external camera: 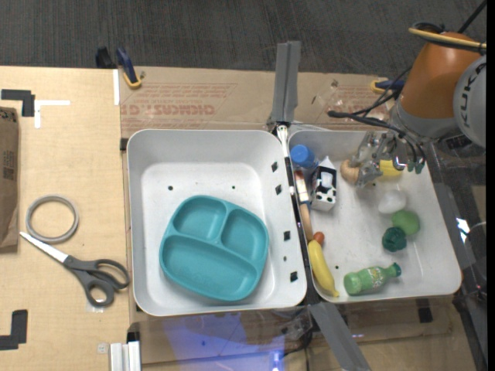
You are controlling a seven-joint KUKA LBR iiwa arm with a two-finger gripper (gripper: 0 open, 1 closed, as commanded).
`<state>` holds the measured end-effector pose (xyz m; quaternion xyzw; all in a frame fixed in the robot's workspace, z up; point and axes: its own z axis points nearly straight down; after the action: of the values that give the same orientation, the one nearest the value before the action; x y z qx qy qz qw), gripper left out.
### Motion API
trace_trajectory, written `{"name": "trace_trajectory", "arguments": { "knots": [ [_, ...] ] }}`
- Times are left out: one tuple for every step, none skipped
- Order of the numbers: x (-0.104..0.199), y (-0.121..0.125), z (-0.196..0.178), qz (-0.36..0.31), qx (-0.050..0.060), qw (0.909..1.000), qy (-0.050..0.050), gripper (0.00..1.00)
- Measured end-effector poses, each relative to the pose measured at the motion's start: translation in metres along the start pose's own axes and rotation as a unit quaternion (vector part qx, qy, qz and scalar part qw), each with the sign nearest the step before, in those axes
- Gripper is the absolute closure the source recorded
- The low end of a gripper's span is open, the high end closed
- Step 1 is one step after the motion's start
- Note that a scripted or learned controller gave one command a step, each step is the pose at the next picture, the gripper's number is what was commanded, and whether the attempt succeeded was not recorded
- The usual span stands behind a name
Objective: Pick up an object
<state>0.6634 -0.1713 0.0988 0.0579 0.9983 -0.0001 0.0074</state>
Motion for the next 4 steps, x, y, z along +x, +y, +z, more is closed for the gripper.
{"name": "trace_trajectory", "arguments": {
  "knots": [
    [0.003, -0.001, 0.005, 0.0, 0.0, 1.0, 0.004, 0.0],
    [0.001, 0.0, -0.006, -0.001, 0.001, 1.0, 0.001, 1.0],
    [0.041, -0.005, -0.105, 0.102, 0.001, 0.9947, 0.005, 1.0],
    [0.068, 0.037, 0.006, 0.048, 0.002, 0.9988, 0.006, 1.0]
  ]
}}
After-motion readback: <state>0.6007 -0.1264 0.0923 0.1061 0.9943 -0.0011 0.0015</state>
